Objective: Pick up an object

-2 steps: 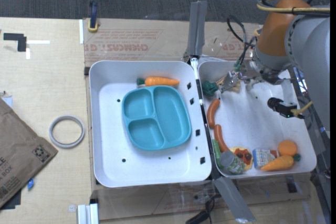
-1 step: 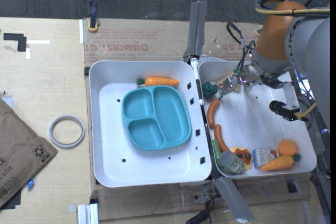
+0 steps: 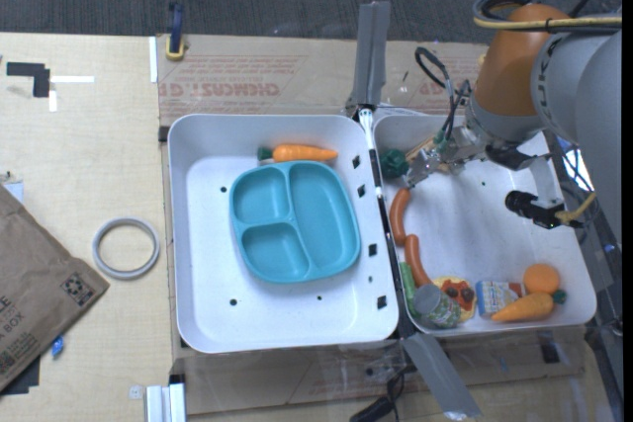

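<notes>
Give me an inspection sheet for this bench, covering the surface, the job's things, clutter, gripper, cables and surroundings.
Surface: left bin and right bin side by side on a cardboard-covered bench.
Job's things: blue divided plate and a carrot in the left bin; sausage links, a second carrot, an orange, small packets and a green item in the right bin.
Clutter: tape roll and brown box left of the bins.
Gripper: gripper low over the right bin's far left corner, near the green item; hold unclear.
Cables: black cable looping above the wrist.
Surroundings: dark floor beyond the bench.
</notes>
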`<state>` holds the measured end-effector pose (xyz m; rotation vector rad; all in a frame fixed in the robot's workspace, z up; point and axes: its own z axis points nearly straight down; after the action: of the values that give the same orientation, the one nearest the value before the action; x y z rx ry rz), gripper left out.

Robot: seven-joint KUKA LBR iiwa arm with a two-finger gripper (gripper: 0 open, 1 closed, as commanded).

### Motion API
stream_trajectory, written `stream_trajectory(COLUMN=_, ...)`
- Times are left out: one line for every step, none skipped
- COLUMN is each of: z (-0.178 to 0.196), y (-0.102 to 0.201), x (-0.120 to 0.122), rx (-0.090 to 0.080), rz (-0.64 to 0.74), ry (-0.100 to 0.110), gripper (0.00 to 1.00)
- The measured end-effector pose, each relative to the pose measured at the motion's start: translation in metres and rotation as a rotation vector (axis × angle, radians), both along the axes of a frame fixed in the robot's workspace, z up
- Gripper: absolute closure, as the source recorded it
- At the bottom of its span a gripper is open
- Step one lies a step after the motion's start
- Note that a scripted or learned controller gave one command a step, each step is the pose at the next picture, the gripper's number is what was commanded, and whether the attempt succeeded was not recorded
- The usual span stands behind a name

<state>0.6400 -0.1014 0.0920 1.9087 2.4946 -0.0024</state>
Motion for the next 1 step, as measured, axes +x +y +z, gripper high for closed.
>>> stream_trajectory(z=-0.0001, y=0.0012, x=0.0183, rx=-0.001, rz=0.106, ry=0.001, gripper=0.00)
